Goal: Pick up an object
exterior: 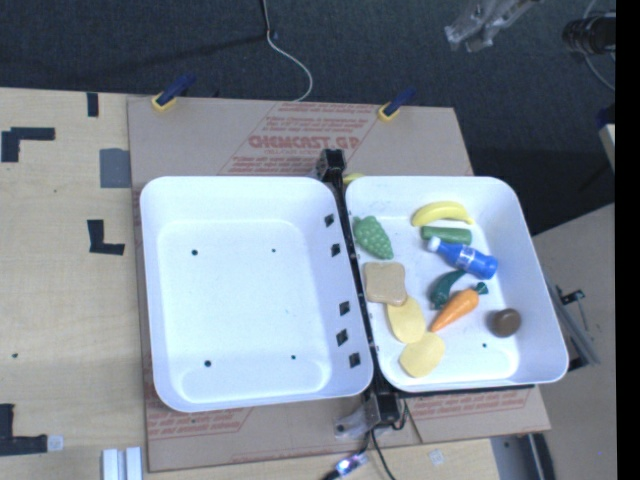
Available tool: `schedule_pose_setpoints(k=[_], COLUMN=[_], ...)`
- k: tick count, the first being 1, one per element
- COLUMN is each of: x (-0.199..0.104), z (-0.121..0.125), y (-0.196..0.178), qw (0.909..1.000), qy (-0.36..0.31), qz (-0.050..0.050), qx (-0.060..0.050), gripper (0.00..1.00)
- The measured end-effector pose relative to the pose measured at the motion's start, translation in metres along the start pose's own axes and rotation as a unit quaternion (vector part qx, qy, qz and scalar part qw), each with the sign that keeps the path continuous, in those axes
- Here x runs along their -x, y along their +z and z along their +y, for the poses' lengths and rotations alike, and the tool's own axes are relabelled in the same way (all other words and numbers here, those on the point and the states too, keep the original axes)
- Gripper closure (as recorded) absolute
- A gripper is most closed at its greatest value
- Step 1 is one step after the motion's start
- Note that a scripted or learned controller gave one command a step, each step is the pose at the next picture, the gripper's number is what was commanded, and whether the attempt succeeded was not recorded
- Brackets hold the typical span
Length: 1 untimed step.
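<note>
As far as I can tell, nothing's been picked up yet, so basically the whole job is left. Nearest the camera, the right bin [535, 268] has everything lying in it: potato chip [423, 354], bread slice [385, 283], carrot [455, 308], blue bottle [467, 258], banana [441, 212]. Way at the back, the jaws [483, 20] hang blurry above the dark floor; can't tell if they're open.

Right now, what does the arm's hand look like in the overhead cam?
At the top right of the camera view, the hand reads as a pale grey, somewhat translucent-looking assembly, blurred against the dark floor. Above it sits a darker grey block of the wrist mount. No markings or cables on it are legible at this resolution, and individual finger shapes are too blurred to describe.
</note>
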State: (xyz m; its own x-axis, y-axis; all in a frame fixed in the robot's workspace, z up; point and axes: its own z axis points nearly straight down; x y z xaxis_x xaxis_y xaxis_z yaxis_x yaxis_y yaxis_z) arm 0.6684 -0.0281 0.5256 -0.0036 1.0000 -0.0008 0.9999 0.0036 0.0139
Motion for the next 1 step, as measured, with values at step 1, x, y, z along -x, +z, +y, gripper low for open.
schedule_pose_setpoints(k=[1], x=[-0.0098], z=[0.0002], y=[-0.0099], qw=[1.0000], qy=[0.001], qz=[0.000], qx=[-0.006], gripper=[1.00])
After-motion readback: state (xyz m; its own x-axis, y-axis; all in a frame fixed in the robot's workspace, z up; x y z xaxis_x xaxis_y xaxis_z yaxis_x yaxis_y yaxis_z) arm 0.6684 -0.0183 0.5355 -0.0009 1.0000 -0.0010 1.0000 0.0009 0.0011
